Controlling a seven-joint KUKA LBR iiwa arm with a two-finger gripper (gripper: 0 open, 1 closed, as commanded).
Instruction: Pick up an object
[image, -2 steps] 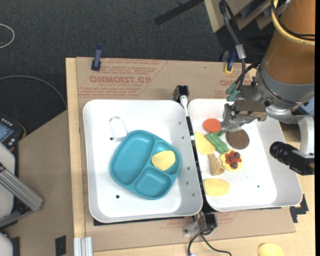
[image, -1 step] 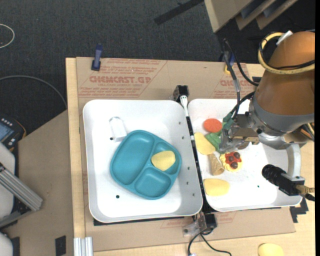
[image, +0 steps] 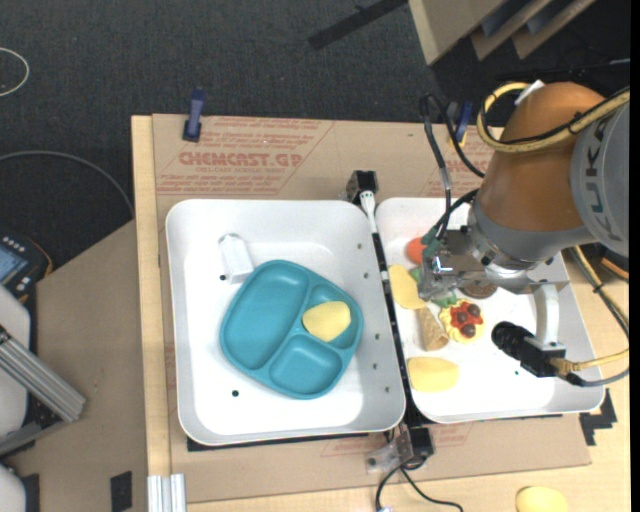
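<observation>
Cardboard under the bins (image: 300, 150) reads "CHEMCAST"; the end effector's (image: 440, 283) state is impossible to tell.

The tool (image: 437, 283) is hanging low over the right bin (image: 500, 400) among small food pieces, while a yellow piece (image: 326, 320) is lying in the teal tray (image: 285, 330).

- A robotics lab or test cell, not a home.
- The table (image: 300, 150) is a printed cardboard-brown sheet bearing two white bins (image: 200, 330), left of and below the end effector (image: 440, 272).
- Loose black cables (image: 440, 150) run above the end effector.
- Aluminium framing (image: 40, 385) stands far to its left.
- Dark carpet floor (image: 150, 50) lies beyond the table.
- Toy food (image: 432, 374) sits just below the end effector.
</observation>
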